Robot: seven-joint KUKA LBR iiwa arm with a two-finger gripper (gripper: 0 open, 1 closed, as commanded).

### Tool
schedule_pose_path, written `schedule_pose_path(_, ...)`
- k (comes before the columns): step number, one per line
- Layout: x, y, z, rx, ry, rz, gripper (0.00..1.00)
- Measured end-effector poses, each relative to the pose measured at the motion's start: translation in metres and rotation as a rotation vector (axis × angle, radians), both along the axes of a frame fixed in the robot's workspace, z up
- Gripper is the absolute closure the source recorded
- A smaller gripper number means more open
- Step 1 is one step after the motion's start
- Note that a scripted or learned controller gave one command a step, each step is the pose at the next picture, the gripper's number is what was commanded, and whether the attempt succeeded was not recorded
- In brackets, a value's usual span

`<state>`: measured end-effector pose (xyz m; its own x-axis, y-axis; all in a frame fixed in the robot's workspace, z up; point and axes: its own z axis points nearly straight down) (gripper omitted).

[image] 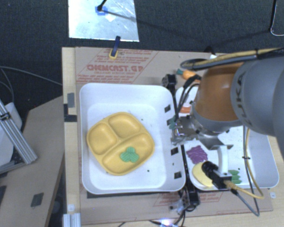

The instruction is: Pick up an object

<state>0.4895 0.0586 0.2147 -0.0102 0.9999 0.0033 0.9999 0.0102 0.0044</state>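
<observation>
Claw (182,130): sits low over the shared wall between the two bins, tucked under the grey arm's orange-banded wrist. The wrist hides its tips, so we cannot tell how far open it is or whether it has hold of anything.

Nearest us, right shallow white bin (270,171), 7 o'clock corner: a pale yellow rounded piece (198,175). A small green piece (235,176) lies at its 3 o'clock, apart from it. A purple crinkled piece (196,153) lies just at 12 o'clock of the yellow one and at 5 o'clock of the claw, close by.

We judge the purple piece the likeliest pick. It looks like a small toy food: light, probably soft or thin plastic, not fragile. Its lobed edge could slip, so we would take it across the narrow middle and come straight down.

Left shallow white bin (109,98): holds a yellow three-compartment plastic plate (104,138), lying flat and turned askew. Its 5 o'clock compartment holds a green leafy piece (129,154); the other two compartments look bare. The plate seems rigid and smooth. It is broad for the claw and grippable only by the rim, so a poorer choice.

Farther, at the right bin's 11 o'clock rim: a small orange thing (188,73), too hidden to name.

Farthest, at 12 o'clock: brown printed cardboard (118,65) under the bins, then a silver foil sheet (104,13).
</observation>
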Motion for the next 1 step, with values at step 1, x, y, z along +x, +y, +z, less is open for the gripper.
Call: schedule_pose_path(1,0.0010,0.0004,0.0105,0.001,-0.002,0.005,1.00)
